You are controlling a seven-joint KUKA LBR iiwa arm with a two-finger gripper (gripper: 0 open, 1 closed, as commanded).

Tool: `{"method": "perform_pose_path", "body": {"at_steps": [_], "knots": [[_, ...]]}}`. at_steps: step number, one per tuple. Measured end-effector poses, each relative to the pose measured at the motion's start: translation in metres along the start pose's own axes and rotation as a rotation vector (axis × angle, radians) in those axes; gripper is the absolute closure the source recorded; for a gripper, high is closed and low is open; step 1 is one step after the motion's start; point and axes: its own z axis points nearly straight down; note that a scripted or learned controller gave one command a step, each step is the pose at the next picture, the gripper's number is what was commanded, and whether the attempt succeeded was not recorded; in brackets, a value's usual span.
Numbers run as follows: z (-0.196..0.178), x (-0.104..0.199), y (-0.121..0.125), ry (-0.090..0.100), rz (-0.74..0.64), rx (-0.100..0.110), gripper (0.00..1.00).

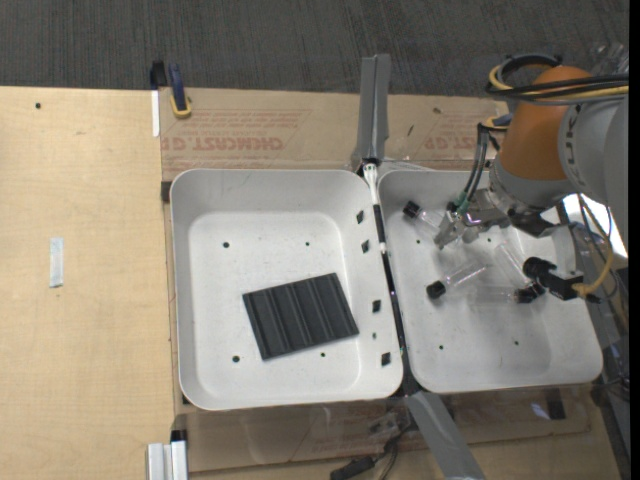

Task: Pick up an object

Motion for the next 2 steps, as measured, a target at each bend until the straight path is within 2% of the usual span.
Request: {"method": "perform_pose_path", "body": {"at_steps": [1,2], "knots": [[-0.092,0.044,0.046,-0.002,-0.034,-0.005,1.00],[-0.124,0.088,0.057,-0.002,-0.020,-0.006,1.00]]}}
